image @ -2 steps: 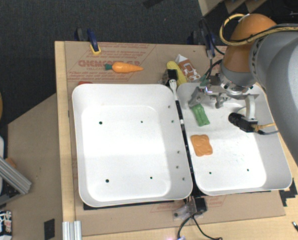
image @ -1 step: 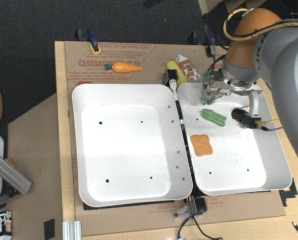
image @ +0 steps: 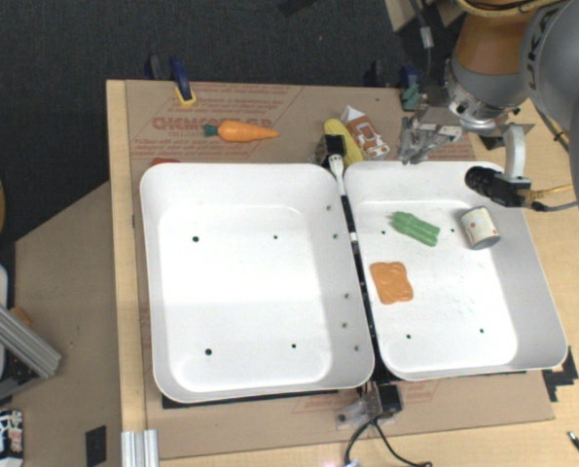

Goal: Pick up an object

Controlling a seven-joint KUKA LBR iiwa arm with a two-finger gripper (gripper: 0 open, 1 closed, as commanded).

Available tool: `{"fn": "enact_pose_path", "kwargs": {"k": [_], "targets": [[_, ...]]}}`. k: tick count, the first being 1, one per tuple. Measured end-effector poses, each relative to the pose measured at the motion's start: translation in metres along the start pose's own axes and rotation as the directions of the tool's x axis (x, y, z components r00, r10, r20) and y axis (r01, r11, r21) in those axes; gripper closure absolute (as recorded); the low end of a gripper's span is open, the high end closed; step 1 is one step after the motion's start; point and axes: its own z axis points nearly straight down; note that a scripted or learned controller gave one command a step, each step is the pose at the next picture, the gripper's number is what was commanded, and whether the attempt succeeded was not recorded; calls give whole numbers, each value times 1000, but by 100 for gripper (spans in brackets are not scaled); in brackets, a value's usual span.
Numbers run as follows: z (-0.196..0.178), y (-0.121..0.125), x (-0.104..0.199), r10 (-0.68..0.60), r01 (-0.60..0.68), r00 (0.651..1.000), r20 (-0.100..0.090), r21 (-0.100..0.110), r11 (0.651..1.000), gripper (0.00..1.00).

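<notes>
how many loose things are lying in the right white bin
3: a green ridged pickle-like piece near the middle, an orange flat slab below it, and a small white-and-silver can by the right side.

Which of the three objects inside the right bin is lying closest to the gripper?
The small can, near the bin's far right corner; the green piece and orange piece lie farther from the gripper.

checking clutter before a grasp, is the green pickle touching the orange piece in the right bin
Apart. The camera view shows bare white bin floor between the green pickle and the orange piece.
</notes>
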Motion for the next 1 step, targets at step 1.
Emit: {"fn": "enact_pose_path", "kwargs": {"k": [1], "targets": [[-59, 0, 67, -1, 1, 1000, -1, 5, 1000, 100]]}}
